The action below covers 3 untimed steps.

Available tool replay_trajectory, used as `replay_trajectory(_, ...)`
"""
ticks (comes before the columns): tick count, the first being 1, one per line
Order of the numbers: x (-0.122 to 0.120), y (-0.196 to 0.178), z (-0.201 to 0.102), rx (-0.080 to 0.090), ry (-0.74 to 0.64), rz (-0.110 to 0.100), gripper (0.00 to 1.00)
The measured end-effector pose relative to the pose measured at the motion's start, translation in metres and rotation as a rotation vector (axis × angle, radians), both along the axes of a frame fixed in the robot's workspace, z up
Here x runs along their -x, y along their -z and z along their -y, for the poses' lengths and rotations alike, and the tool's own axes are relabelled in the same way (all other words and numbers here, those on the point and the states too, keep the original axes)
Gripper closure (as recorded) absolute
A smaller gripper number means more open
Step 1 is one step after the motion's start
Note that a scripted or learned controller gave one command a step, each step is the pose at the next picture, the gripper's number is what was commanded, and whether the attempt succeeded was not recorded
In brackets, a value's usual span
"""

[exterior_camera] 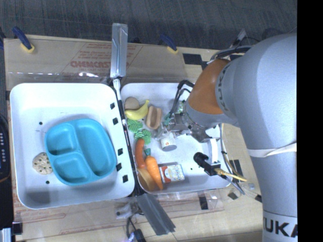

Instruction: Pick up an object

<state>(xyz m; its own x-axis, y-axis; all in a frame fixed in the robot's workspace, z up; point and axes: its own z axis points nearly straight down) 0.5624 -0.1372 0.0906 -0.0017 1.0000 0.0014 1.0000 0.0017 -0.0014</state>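
Currently the gripper [171, 126] sits low in the right bin [185, 154], between the bun [153, 117] and the small white cup [168, 144]. The cup is just below it in the view, apart from the other items. I can't tell whether the gripper is wide or closed, since the wrist body blocks the angle. Nothing visibly sits in it, so I treat the pick as not yet made. Best target, in my judgement, is the cup: it lies alone on bare bin floor. The banana [137, 113], a green item [140, 132] and 2 carrots [141, 153] are packed along that bin's left wall, with a red-labelled box [174, 173] beside the lower carrot. To do it well: centre over the cup before descending, set the closing axis across its narrow width, and go down close to the floor so the grasp lands on the body, not the rim. Then close, lift straight up, and verify it comes along. Risks: the cup looks light, and I can't tell if it's upright or tipped, so an off-centre close may roll it toward the bun. Drifting left would shove the pile. The left bin [30, 110], with the blue plate [78, 150] and cookie [42, 163], is well apart, so ignore it.
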Motion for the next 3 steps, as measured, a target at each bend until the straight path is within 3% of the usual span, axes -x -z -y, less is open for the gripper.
replay_trajectory(1, 0.035, -0.027, 0.031, -0.001, 0.124, -0.005, 1.0)
replay_trajectory(2, 0.032, -0.029, -0.016, -0.002, 0.184, -0.007, 1.0)
replay_trajectory(3, -0.04, -0.164, -0.05, 0.001, 0.089, 0.006, 1.0)
